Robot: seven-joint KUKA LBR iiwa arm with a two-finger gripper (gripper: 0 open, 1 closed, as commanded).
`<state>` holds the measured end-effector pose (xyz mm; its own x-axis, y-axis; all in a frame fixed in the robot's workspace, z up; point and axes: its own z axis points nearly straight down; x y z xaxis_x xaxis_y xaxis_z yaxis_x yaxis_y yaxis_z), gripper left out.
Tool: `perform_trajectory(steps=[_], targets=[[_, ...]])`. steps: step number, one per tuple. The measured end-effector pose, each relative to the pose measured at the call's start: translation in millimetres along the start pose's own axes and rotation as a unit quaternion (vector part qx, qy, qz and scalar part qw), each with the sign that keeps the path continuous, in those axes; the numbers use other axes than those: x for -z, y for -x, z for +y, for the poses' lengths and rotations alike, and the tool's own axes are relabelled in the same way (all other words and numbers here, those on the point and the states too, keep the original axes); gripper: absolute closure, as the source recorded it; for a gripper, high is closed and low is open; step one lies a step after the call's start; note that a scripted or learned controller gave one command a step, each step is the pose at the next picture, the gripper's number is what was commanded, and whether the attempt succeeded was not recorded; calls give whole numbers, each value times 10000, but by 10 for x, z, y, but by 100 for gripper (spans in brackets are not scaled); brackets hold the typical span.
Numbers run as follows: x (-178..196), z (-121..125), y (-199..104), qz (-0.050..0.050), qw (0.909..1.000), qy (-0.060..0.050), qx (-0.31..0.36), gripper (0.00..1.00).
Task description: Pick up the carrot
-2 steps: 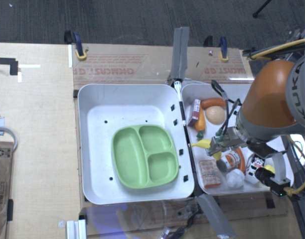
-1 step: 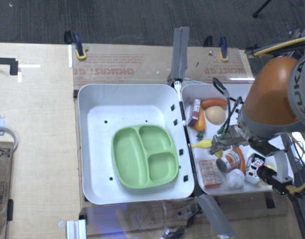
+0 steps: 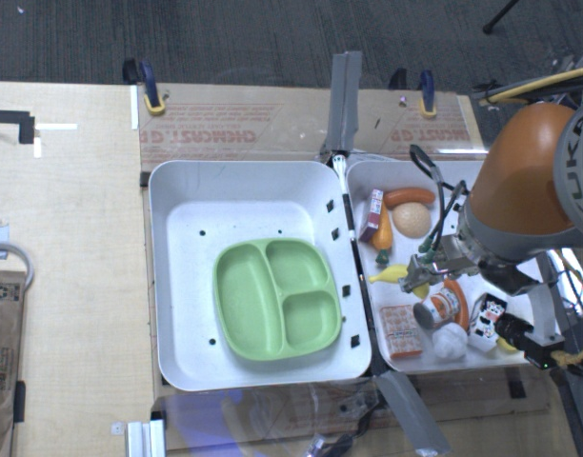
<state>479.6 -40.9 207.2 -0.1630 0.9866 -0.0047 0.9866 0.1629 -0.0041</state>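
From the camera above the bench, two white bins sat side by side. The left bin [image 3: 177, 284] held a green plate [image 3: 277, 298] with three parts, and there was lots of bare white floor all around that plate. The right bin [image 3: 368, 174] was packed with toys, with little free room between them.

The carrot [image 3: 382, 237] was small and orange. It lay near the left wall of the right bin, touching a dark red box [image 3: 373, 212] just above it. To the right of the carrot sat a tan egg [image 3: 412, 220], and above the egg lay a red sausage [image 3: 410, 197]. Below the carrot was a yellow banana [image 3: 391, 275]. Lower down were a flat carton [image 3: 400, 328] with print too small to read, a small jar [image 3: 442, 307] with an orange label, a white ball [image 3: 451, 343] and a black and white carton [image 3: 487, 316].

The arm [image 3: 525, 184] reached in over the right side of that bin. Its claw [image 3: 427, 272] hung just right of the banana, below and right of the carrot, apart from it. I could not tell if the claw was spread or pressed together.

Behind both bins lay a brown board [image 3: 225, 122] with red upside-down writing that looked like "CHEMCAST GP".
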Motion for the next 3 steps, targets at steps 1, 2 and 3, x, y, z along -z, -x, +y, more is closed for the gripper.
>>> perform_trajectory(steps=[1, 2, 3], targets=[[85, -38, 400, 17, 9907, 18, 1357, 100], [170, -32, 408, 13, 9908, 16, 1350, 100], [254, -27, 418, 8, 9909, 13, 1347, 100]])
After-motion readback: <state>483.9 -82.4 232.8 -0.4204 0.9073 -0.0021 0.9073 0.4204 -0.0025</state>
